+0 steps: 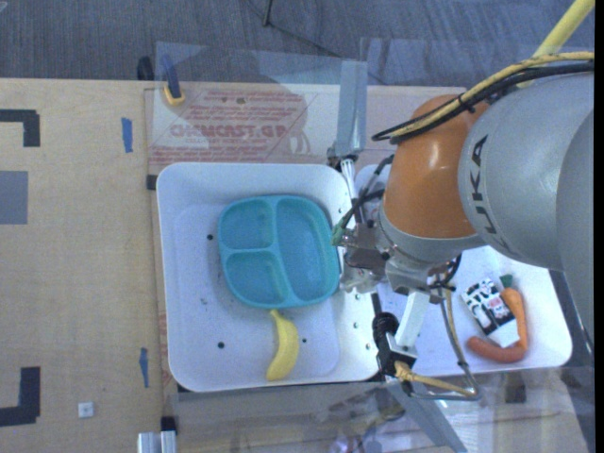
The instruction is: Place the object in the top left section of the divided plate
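Arm reaches from right, tool pointing down.

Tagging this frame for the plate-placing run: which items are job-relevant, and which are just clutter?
Job: blue divided plate in the left bin; banana beside it, probably the object to place.
Lying about, in the right bin: carrot; orange-red curved piece; black-and-white block.

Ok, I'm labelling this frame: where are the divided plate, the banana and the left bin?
divided plate (304,248): camera view, floor of its large right section.
banana (282,347): camera view, middle of its curved body.
left bin (189,347): camera view, bare floor near its lower left corner.
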Tool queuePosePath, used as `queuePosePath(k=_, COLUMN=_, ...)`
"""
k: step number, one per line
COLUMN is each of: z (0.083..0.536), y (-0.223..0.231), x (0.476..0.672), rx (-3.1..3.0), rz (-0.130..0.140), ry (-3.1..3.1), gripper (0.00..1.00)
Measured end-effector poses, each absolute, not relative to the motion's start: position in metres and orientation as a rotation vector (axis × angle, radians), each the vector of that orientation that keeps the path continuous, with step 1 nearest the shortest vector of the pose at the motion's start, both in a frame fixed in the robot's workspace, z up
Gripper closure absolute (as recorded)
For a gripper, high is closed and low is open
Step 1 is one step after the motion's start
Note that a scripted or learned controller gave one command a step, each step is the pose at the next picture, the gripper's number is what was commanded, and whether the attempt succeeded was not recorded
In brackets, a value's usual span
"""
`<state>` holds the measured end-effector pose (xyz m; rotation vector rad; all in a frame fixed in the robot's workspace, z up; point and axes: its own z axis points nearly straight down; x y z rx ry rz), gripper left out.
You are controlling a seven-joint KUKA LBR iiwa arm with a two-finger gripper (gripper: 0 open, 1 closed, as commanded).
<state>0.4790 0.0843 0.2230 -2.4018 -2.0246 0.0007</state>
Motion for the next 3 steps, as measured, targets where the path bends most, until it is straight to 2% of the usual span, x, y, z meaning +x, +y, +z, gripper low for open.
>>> queuePosePath(k=1, z=0.406, y=0.067, x=0.480, rx=-2.671, rz=0.000, ry=-1.655, gripper=1.00)
queuePosePath(k=2, z=0.188, y=0.064, x=0.489, rx=-2.811, rz=0.005, ry=-1.397, gripper=1.00)
queuePosePath(k=3, z=0.231, y=0.079, x=0.564, rx=-2.729, rz=0.001, ry=-1.555, gripper=1.00)
